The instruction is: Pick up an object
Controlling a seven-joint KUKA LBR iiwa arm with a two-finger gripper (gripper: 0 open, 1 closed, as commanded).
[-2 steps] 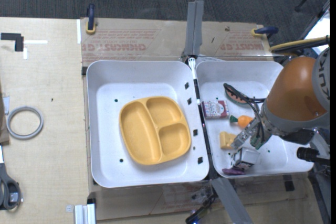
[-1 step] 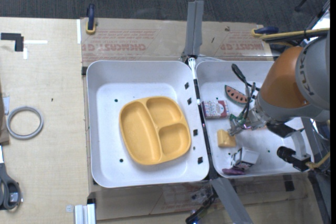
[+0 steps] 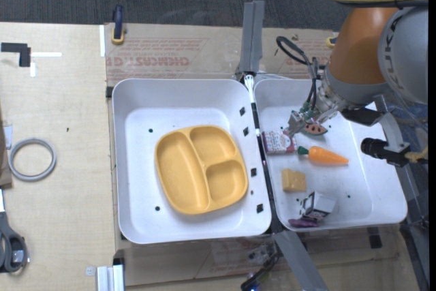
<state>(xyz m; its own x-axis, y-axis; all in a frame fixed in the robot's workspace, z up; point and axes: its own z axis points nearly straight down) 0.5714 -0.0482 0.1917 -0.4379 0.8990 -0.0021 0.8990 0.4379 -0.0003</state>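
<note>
So there are two shallow white plastic bins side by side on the pale wooden surface [image 3: 54, 99]. The left bin [image 3: 129, 167] has a yellow three-compartment plastic plate [image 3: 201, 168] sitting roughly in the middle of it, tilted a bit off square.

The right bin [image 3: 364, 204] is where all the small stuff is. The grey arm with the orange band [image 3: 381, 44] reaches in from the right, and its tool [image 3: 304, 120] is down over the back-left part of that bin, right on top of a small watermelon-slice toy with a red face and green rim [image 3: 315, 127]. Honestly can't tell from this angle how far apart the tool's tips are or whether it has actually got the slice.

Just in front of it lies an orange toy carrot with a green top [image 3: 327, 156], pointing right. To the left, near the bin wall, there's a small pink-and-white packet [image 3: 276, 142]. A pale yellow cheese-like wedge [image 3: 293, 180] sits nearer the front, and beyond that a little white and purple piece [image 3: 313, 208] close to the front edge.

Off on the left of the surface there's a grey roll of tape [image 3: 30, 159].
</note>
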